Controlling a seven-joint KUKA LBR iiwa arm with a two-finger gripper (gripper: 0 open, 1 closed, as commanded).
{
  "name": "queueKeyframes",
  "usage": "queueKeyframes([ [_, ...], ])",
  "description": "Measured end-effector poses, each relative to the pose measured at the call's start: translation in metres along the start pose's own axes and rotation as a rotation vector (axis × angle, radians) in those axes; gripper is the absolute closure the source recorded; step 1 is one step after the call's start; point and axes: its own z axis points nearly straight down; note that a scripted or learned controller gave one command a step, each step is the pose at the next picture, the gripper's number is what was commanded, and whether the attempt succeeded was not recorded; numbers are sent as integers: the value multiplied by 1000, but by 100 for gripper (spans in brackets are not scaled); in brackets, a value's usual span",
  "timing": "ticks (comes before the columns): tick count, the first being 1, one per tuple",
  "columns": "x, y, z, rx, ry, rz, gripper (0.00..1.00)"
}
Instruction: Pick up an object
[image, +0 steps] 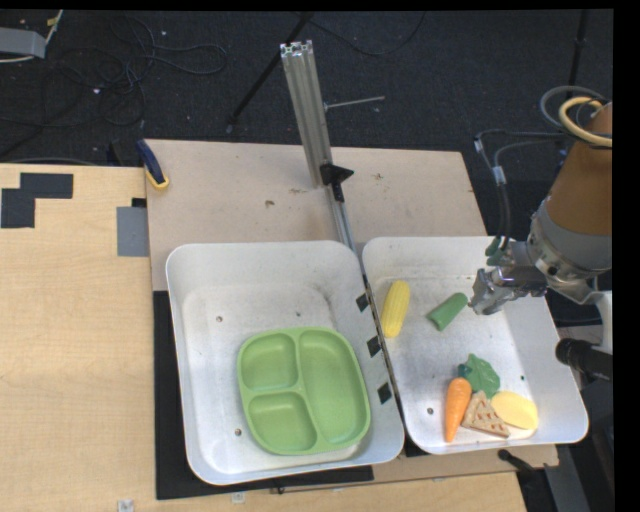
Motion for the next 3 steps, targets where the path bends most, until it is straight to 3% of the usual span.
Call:
queueKeyframes([
  [3,142,-45,54,3,0,-1,100],
])
